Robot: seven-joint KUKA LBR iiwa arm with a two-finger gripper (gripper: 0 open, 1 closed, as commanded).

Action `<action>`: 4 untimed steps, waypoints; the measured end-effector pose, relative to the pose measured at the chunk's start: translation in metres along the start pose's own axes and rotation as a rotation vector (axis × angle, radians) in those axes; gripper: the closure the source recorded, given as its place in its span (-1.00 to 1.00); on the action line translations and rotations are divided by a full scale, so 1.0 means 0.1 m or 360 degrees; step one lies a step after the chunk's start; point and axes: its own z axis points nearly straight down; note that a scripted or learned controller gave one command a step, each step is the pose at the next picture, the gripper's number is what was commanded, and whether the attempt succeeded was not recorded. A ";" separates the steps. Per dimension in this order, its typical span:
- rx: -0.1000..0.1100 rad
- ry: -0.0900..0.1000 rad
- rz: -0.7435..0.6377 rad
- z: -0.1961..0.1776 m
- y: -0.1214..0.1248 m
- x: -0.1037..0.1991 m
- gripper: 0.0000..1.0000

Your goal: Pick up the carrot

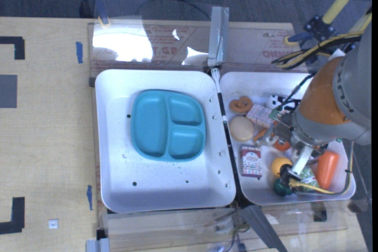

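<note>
The carrot (326, 167) is a stubby orange piece lying at the front right of the right bin (342, 192), close to the bin's right wall. The gripper (283, 137) hangs low over the middle of that bin, under the grey wrist and its orange band. It is to the left of the carrot and a little farther back, apart from it. The wrist hides the gripper's tip. Nothing can be seen held in it.
The right bin also holds a brown pretzel (240, 105), a round bun (241, 127), a red carton (251, 162), a yellow ball (280, 164), a green item (282, 188) and a black-and-white toy (276, 101). The left bin (112, 127) holds a blue divided plate (168, 124).
</note>
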 end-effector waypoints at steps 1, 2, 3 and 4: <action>-0.0002 -0.0002 -0.0730 -0.99 -0.02 0.47 -1.00; 0.0003 -0.0005 -0.0837 -0.97 -0.20 0.77 -1.00; 0.0009 -0.0007 -0.0783 -0.97 -0.22 0.00 -1.00; 0.0011 -0.0004 -0.0767 -0.97 -0.71 0.35 -1.00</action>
